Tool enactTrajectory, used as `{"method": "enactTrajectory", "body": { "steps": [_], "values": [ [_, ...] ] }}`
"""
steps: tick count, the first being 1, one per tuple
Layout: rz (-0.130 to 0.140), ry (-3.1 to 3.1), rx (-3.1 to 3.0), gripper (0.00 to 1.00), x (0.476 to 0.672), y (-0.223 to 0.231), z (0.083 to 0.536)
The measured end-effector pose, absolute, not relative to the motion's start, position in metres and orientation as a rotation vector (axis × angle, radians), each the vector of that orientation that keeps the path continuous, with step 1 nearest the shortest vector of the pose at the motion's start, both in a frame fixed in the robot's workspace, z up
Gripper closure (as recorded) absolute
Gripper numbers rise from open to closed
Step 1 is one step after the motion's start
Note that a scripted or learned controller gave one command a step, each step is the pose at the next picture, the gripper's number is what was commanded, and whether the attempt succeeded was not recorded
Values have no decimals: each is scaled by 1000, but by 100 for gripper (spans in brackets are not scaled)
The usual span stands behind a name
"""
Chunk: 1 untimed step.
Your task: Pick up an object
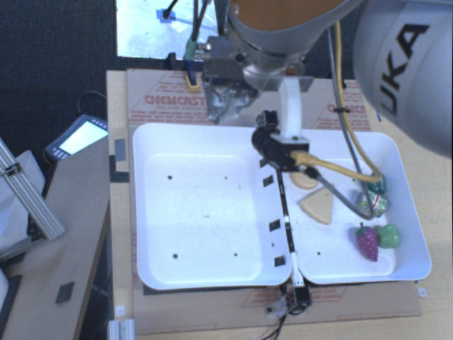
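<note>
Several toy foods lie in the right bin (407, 190): a pale yellow cheese wedge (318, 206), a round tan piece (304, 181) partly under the robot's bracket, purple grapes (367, 243), a green fruit (388, 236), and a small green-and-white item (373, 204) with a teal one (379, 185) behind it. My gripper (228, 105) hangs over the back rim of the left bin (141, 190), well apart from all of these. Nothing shows in its grip.
Both bins rest on a cardboard sheet (163, 98). A small screen device (78, 137) and an aluminium rail (28, 197) sit off the bench to the left. The arm's large body overhangs the back and right of the bins.
</note>
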<state>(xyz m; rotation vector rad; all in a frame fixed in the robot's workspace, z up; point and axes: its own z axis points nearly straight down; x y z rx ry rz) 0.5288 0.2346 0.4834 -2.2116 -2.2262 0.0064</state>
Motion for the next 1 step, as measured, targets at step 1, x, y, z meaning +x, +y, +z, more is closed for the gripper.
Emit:
{"method": "enactTrajectory", "body": {
  "steps": [1],
  "values": [
    [-12,-2225,-2224,100,578,234,538]
  ]
}}
